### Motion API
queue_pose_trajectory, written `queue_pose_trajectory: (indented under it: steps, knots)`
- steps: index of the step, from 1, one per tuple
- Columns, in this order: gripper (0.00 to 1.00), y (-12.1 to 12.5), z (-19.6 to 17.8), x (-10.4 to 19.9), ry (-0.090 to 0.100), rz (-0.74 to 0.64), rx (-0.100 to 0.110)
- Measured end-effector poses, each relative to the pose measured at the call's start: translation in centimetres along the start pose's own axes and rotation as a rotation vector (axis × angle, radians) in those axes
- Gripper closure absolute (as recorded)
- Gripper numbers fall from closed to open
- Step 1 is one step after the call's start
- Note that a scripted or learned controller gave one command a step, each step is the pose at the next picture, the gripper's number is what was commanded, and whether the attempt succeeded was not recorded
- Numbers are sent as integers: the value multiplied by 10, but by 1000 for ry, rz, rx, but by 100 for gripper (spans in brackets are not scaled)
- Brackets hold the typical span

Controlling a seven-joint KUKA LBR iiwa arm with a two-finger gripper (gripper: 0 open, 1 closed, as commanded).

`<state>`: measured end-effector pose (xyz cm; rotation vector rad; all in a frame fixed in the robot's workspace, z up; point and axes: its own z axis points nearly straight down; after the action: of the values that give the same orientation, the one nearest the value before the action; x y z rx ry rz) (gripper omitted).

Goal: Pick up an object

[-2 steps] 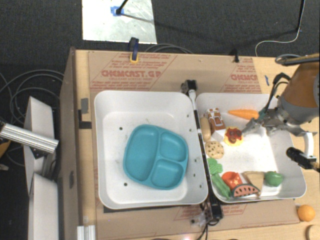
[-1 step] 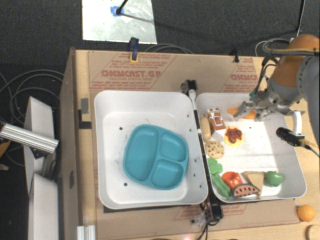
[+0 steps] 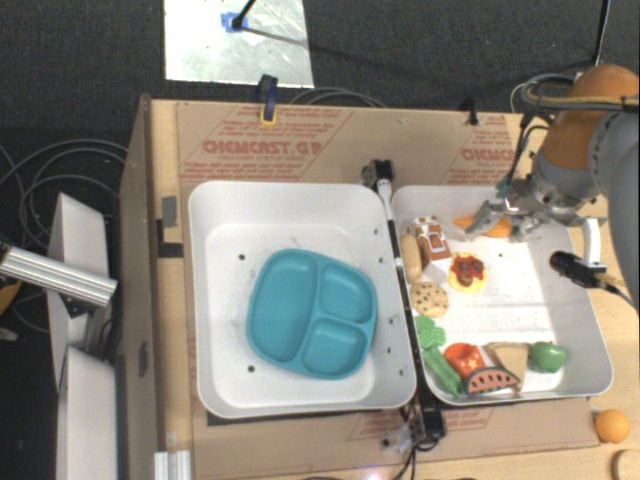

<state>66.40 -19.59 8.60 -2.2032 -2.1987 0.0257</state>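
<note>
White right bin (image 3: pixel 575 363) holds toy food; grey arm (image 3: pixel 590 138) hangs over its far edge. Gripper (image 3: pixel 505 218) down at an orange piece (image 3: pixel 478 225), grip state unclear. Grasp step under way; next needs a confirmed hold, then lift

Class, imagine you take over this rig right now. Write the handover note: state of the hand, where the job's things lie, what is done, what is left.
Hand: low at the far edge of the right bin, over an orange piece; grip state unclear, nothing seen held.
Things: toy foods lie in the right bin, among them a cookie, a watermelon slice and a green piece. A blue divided plate sits in the left bin.
Done: no pick confirmed.
Left: grasp one object and lift it.
</note>
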Motion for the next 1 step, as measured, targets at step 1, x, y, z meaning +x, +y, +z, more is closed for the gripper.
queue_pose_trajectory:
  steps: [1]
  knots:
    - [0,-1,-1,1,-1,-1,-3]
